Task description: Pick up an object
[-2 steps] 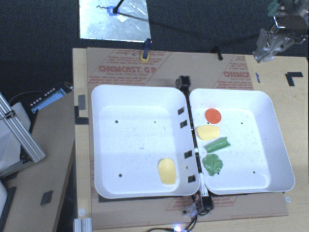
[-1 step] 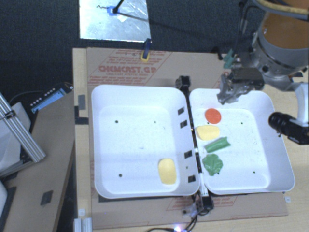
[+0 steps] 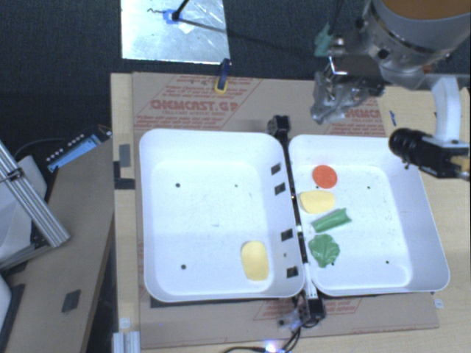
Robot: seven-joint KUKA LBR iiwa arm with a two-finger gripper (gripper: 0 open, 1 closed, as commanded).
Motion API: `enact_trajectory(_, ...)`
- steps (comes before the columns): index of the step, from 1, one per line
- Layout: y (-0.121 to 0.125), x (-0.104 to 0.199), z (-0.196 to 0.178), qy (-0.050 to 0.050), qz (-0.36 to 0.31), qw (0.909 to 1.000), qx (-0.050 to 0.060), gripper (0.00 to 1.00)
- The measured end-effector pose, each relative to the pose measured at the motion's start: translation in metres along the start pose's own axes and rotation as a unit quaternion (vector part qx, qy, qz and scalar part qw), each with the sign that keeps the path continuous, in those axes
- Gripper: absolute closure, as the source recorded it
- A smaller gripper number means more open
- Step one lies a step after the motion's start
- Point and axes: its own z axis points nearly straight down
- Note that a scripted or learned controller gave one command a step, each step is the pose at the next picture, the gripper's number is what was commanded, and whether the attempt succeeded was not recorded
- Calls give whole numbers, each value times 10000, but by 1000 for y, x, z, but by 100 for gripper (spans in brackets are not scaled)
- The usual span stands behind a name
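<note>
My gripper hangs high above the back edge of the right bin, with nothing between its fingers. Below and in front of it, along the right bin's left side, lie an orange-red round piece, a pale yellow piece, a green pod-like piece and a green leafy piece. A yellow oval piece rests near the front right corner of the left bin.
A black bracket and clips run along the seam between the bins. A black cylinder juts over the right bin's back right corner. A metal sheet lies at the back, with a yellow clip in front of it.
</note>
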Motion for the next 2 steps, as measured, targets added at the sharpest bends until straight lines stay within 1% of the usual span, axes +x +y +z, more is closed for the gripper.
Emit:
enact_trajectory(1,-15,-181,2,-38,123,9999,19,100)
enact_trajectory(2,7,-312,3,-48,101,9999,28,100)
